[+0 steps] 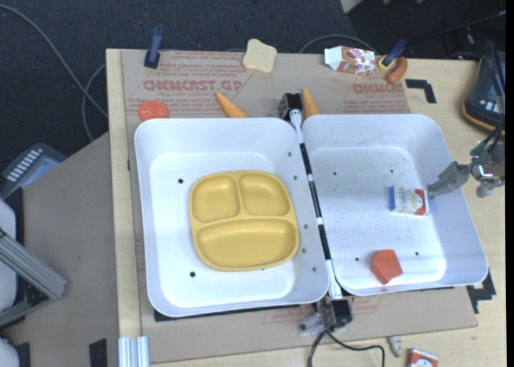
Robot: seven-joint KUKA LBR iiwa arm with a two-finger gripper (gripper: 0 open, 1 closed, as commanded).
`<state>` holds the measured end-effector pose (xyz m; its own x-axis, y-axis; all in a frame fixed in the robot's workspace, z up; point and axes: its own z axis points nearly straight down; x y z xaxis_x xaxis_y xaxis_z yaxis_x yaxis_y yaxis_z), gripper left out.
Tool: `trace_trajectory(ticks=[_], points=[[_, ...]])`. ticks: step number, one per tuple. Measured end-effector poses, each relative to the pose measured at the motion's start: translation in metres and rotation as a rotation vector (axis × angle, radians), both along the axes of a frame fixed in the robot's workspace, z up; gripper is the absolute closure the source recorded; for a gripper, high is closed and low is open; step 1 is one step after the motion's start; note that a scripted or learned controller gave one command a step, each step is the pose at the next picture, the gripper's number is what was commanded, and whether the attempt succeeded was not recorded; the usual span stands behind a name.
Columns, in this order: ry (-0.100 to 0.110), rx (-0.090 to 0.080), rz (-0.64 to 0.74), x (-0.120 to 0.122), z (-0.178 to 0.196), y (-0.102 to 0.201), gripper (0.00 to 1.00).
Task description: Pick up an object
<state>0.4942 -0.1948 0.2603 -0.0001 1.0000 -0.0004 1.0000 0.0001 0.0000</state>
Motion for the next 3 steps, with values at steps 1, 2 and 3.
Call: trace_trajectory(ticks=[1, 2, 3], points=[[0.002, 0.002, 0.001, 0.015, -0.049, 0.043, 0.0], [-0.002, -0.002, -0.001, 0.046, -0.071, -0.009, 0.0], [0.001, 0.009, 0.005, 0.065, -0.176, -0.023, 0.0]])
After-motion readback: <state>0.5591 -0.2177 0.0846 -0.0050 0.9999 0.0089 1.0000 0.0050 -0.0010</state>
